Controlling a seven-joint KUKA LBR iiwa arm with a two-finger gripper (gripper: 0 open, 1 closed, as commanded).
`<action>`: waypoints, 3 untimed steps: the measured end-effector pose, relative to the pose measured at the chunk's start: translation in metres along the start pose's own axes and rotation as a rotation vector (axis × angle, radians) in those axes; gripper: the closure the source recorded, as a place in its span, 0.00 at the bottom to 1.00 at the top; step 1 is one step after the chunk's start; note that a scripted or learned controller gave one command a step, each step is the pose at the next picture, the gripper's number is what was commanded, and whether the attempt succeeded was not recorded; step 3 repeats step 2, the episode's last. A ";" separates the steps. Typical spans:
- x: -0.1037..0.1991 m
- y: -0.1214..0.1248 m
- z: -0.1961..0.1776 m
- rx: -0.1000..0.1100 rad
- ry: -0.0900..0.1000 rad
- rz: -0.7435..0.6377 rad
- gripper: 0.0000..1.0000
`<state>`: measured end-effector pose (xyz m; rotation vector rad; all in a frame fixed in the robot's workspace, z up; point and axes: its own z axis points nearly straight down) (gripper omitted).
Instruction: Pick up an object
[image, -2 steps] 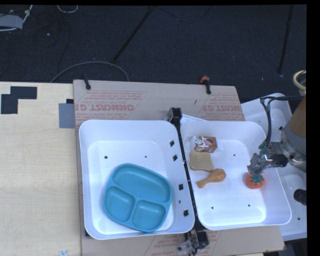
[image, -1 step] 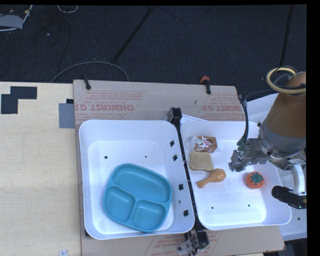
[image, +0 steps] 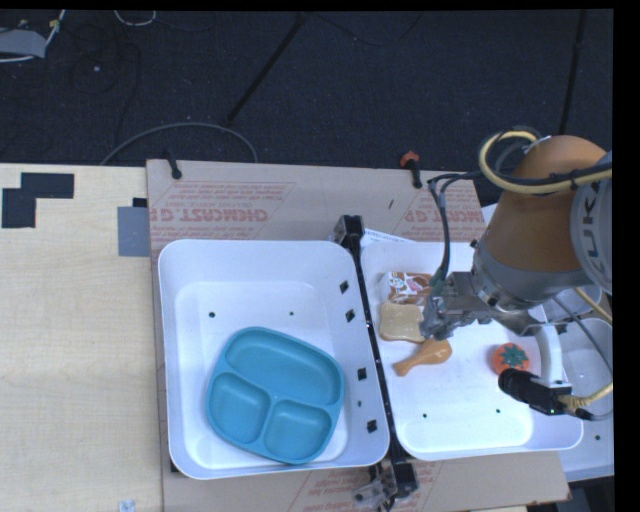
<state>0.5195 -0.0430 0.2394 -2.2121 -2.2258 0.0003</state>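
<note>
In the right bin (image: 470, 425) lie a tan toast-like slice (image: 400, 322), an orange-brown drumstick-shaped toy (image: 423, 356), a small brown and white packet (image: 407, 286) and a red tomato-like toy (image: 511, 357). My gripper (image: 438, 318) hangs low over the right edge of the tan slice, just above the drumstick. The wrist hides its fingertips. No object shows between them.
The left bin (image: 190, 290) holds a blue divided plate (image: 273, 393). A black divider (image: 362, 340) with clips runs between the bins. The grey arm (image: 545, 225) covers the right bin's upper right part. Cardboard lies under both bins.
</note>
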 end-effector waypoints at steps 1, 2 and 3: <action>0.052 0.004 0.013 0.003 -0.001 0.003 1.00; 0.105 -0.010 0.015 0.003 0.000 0.001 1.00; 0.105 -0.010 0.015 0.003 0.000 0.001 1.00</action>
